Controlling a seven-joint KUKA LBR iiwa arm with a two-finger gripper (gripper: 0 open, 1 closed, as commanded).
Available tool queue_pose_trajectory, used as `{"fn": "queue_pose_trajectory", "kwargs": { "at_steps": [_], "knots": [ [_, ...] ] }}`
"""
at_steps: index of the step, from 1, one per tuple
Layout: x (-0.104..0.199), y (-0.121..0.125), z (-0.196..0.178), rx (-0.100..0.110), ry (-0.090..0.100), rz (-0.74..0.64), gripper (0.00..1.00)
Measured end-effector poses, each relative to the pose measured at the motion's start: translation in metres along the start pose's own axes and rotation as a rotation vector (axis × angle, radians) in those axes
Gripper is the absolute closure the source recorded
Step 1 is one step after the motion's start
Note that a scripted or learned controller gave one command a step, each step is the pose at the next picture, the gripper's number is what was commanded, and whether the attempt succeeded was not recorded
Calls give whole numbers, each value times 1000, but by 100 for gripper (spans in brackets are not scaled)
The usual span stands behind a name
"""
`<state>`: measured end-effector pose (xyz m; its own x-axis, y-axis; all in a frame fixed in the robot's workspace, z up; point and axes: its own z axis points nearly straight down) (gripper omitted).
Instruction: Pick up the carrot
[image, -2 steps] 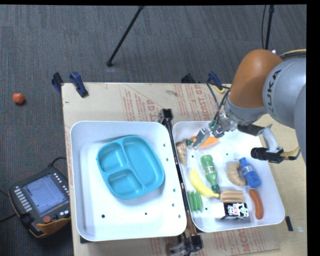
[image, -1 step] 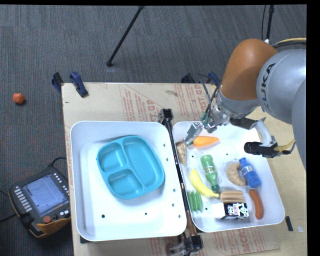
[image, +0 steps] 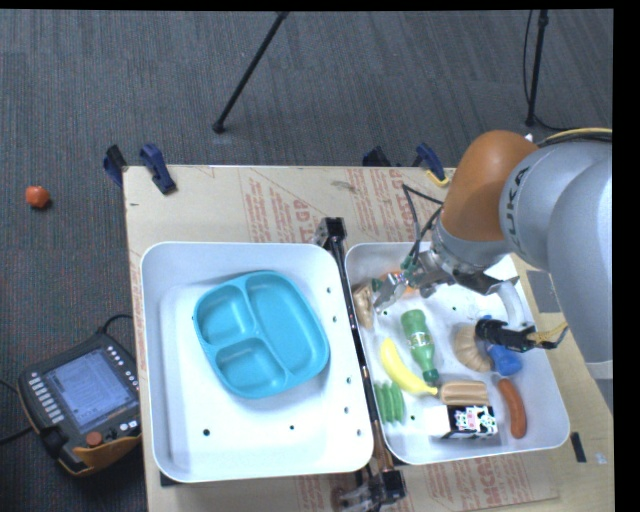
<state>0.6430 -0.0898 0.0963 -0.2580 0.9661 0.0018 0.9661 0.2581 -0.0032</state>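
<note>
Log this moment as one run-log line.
gripper: over right bin's upper-left | grasp: cannot tell | carrot: unidentified | left bin: blue tray

plate (image: 262, 333): turquoise blue
bins (image: 160, 300): white
banana (image: 398, 368): yellow
bottle (image: 418, 340): green
carton (image: 470, 421): black-and-white cow patches
arm band (image: 485, 185): orange
worktop (image: 260, 205): tan, red print

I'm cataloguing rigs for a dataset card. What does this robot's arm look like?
A thick, rounded arm with smooth light-grey casings, a glossy orange band near the wrist and dark "KUKA" lettering on the grey shell. Thin dark cables run beside the wrist to a small metallic gripper.
</note>
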Motion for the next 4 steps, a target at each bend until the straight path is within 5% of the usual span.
{"fn": "queue_pose_trajectory", "kwargs": {
  "at_steps": [1, 2, 3, 4],
  "knots": [
    [-77, -19, -45, -5, -4, -359, 0],
    [-3, 1, -6, -1, -4, -494, 0],
    [63, 6, -93, -6, -4, -664, 0],
    [76, 6, -91, -3, -2, -657, 0]
  ]
}}
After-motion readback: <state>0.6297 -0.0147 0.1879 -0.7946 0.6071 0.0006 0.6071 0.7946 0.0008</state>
